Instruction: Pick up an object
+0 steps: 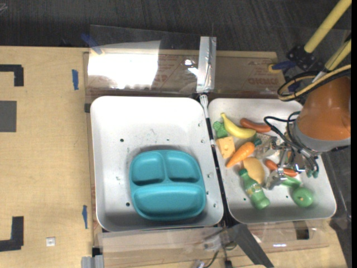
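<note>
Two shallow white plastic bins sit side by side on a wooden bench, seen from above at a slant. The left bin (111, 127) holds a teal plastic divided tray (166, 185), lying flat toward its near side. The right bin (326, 205) holds a loose heap of small plastic toy foods, the candidates for picking: a yellow banana (237, 128) at the far left, a red sausage-shaped piece (255, 125) just beside it, a yellow cheese wedge (226, 146), an orange carrot (240, 153), a tan potato-like lump (254, 169), a green bottle (254, 191) lying on its side near the front, and a round green apple (303, 196) at the near right. The grey arm with its orange band (329, 113) reaches in from the right, with the two-finger gripper (283, 169) lowered into the middle of the heap, apparently to close on something there. Cables and metal parts clutter the fingers, so whether the claw is open, closed, or gripping anything cannot be told. The pieces lie so crowded that a clean grasp looks difficult.
</note>
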